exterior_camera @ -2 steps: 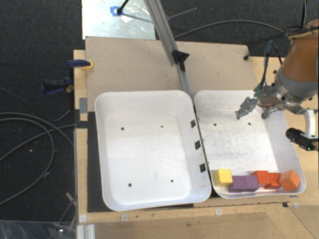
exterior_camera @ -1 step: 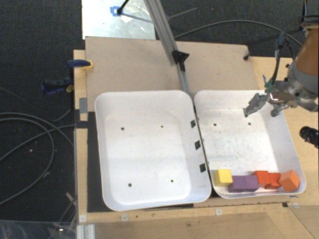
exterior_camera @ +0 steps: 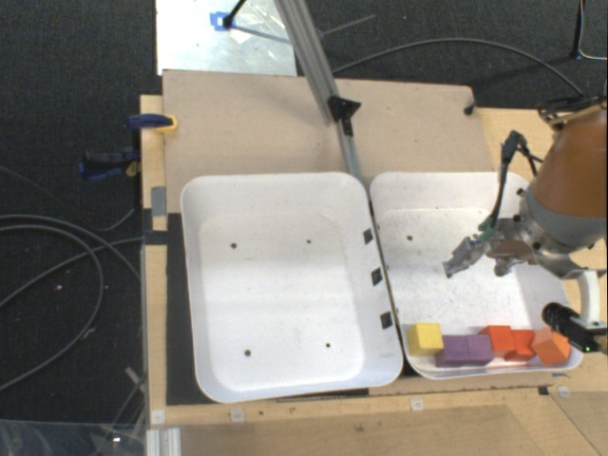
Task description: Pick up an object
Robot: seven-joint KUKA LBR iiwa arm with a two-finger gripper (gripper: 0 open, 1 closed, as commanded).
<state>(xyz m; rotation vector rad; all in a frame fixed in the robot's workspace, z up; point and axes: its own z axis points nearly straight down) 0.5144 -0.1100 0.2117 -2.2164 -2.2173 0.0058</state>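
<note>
Several small blocks lie in a row along the near wall of the right bin [exterior_camera: 427, 207]: a yellow block [exterior_camera: 425, 337], a purple block [exterior_camera: 464, 350], a red-orange block [exterior_camera: 508, 342] and an orange block [exterior_camera: 551, 347]. My gripper [exterior_camera: 475, 268] hangs over the middle of the right bin, farther back than the blocks and apart from them. Its fingers stand open with nothing between them. The grey arm with its orange band [exterior_camera: 579, 160] comes in from the right.
The left bin [exterior_camera: 204, 198] sits beside the right one, their walls touching at the centre. A slanted metal pole [exterior_camera: 313, 55] crosses the bench behind the bins. A black cable [exterior_camera: 499, 193] runs down to the wrist. Clamps sit at the bench's left edge.
</note>
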